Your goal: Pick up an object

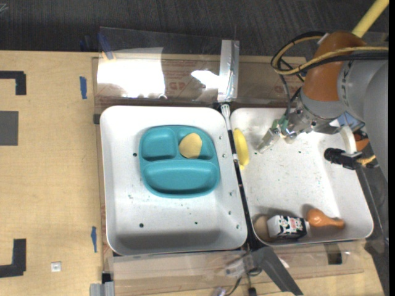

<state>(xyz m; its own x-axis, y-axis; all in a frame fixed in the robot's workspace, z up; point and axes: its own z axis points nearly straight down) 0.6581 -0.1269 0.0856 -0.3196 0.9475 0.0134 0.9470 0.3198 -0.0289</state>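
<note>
From the camera fixed above the bench (43, 165), the right bin (290, 193) holds three loose things: a yellow banana-like piece (241, 147), a small bottle with a black-and-white label (284, 226), and an orange-brown, gourd-shaped piece (324, 220). The yellow piece is smooth, slim and gently curved; it lies against the bin's left wall, its long axis running up and down the view, along that wall. The bottle lies on its side at the near edge, its long axis left to right, and the gourd-shaped piece lies just beside it to the right, narrow end pointing right. The left bin (123, 214) carries a teal divided tray (179, 171), with a round yellow object (190, 145) in its upper right compartment. The tool (274, 134) hangs low over the right bin's far left part, near the yellow piece but apart from it; I cannot tell how its jaws stand.
</note>
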